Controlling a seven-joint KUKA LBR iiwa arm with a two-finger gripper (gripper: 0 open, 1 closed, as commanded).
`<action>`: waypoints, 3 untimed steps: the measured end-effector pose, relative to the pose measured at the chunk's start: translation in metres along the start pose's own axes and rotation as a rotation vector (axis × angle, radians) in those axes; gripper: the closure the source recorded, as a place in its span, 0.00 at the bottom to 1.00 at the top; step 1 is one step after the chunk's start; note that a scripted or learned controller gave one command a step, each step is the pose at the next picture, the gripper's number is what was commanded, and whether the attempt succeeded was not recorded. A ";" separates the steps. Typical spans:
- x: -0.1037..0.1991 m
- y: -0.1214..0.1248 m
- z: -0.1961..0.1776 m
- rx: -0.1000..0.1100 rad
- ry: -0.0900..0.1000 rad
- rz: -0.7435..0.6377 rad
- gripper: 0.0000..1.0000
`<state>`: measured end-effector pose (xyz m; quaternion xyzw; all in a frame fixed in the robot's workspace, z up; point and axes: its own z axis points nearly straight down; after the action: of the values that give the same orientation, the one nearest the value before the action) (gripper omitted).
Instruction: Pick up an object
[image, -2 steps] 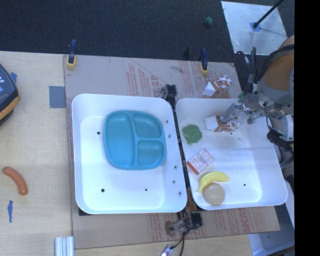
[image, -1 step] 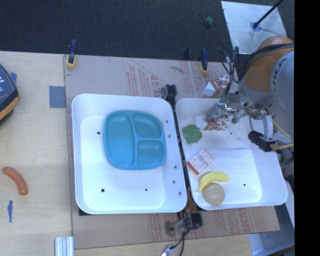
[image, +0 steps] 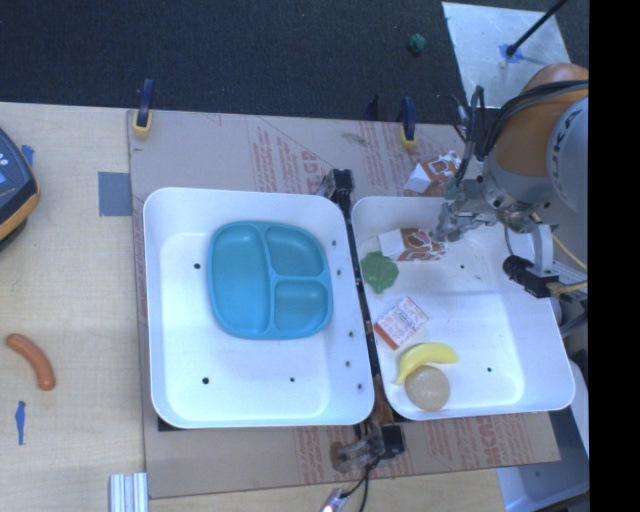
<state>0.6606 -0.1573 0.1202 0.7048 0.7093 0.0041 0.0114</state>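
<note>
- Camera view has the arm (image: 545, 130) coming in from the right, with its gripper (image: 452, 222) low over the far corner of the right bin (image: 530, 350), right above a brown-and-white packet (image: 420, 243).
- My guess is it's lined up there because that packet is the pick target; can't tell if the jaws are apart or together, too blurry.
- Right bin also has a green leafy piece (image: 379, 271) by the divider, a red-and-white sachet (image: 401, 321) in the middle, and a banana (image: 428, 356) touching a round tan ball (image: 427, 388) near the front edge.
- Left bin (image: 180, 330) just holds a blue divided plate (image: 270, 279), lying flat.
- A sausage (image: 31, 361) sits out on the bench (image: 70, 300), well apart from both bins.
</note>
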 end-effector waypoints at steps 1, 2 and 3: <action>0.000 0.000 0.000 0.001 0.000 0.000 0.00; 0.042 0.001 0.014 0.008 0.007 0.001 0.00; 0.057 0.002 0.015 0.003 -0.001 0.003 0.00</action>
<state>0.6627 -0.1002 0.1042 0.7059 0.7082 0.0026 0.0109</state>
